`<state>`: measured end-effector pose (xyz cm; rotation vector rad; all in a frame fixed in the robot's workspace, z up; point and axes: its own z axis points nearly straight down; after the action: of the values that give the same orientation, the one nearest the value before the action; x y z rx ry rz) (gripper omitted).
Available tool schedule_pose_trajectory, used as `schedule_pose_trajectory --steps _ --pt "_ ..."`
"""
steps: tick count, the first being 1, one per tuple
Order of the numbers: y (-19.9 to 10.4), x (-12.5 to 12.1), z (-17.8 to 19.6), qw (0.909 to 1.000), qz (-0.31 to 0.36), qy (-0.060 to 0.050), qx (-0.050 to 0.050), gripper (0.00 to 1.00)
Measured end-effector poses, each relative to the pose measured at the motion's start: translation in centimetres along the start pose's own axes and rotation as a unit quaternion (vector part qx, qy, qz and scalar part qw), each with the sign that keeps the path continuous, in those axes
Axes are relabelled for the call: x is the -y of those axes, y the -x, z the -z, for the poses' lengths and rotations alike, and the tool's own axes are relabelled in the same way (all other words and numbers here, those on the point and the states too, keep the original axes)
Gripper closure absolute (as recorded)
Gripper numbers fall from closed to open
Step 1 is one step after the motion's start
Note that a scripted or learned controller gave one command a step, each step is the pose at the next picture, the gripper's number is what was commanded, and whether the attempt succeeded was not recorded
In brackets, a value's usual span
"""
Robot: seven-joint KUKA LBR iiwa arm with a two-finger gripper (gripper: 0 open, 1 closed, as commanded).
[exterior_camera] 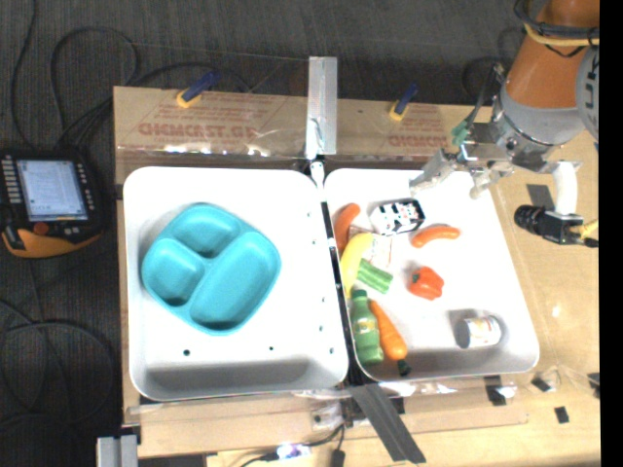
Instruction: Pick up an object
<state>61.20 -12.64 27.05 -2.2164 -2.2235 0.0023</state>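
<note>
Dark carpet is surrounding the bench (545,358) you are looking down on, with black cables trailing across it and a handheld control pad (44,197) lying off to the left. Two white bins are sitting side by side on the bench. You are seeing a teal sectioned plate (209,266) resting in the left bin (156,377). The right bin (506,290) is holding the loose things: a black-and-white packet (397,215) near the top, an orange sausage-shaped piece (434,233) just to its right, a small red pepper (425,282) below that, and a tin can (479,330) lying on its side toward the lower right. Along the bin's left wall you are finding a banana (352,258), a green block (374,278), a green bottle (366,327) and a carrot (389,332) crowded together.

The arm is reaching in from the right, and the gripper (454,173) is hovering over the top right part of that bin, its two fingers spread wide apart with nothing between them. The packet and the sausage-shaped piece are lying nearest it, below and to its left, clearly apart from the fingertips.
</note>
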Motion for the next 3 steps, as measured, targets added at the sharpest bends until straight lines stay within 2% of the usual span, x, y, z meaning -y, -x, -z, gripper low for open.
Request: schedule_pose_trajectory --steps 1,2,3 --pt "0.9 1.2 -13.3 0.9997 0.025 -0.001 0.000 0.00" --pt "6.2 -3.7 -17.8 0.9954 0.095 0.000 -0.001 0.00" --pt "5.2 -5.1 -16.1 0.9978 0.065 -0.009 0.002 0.00"
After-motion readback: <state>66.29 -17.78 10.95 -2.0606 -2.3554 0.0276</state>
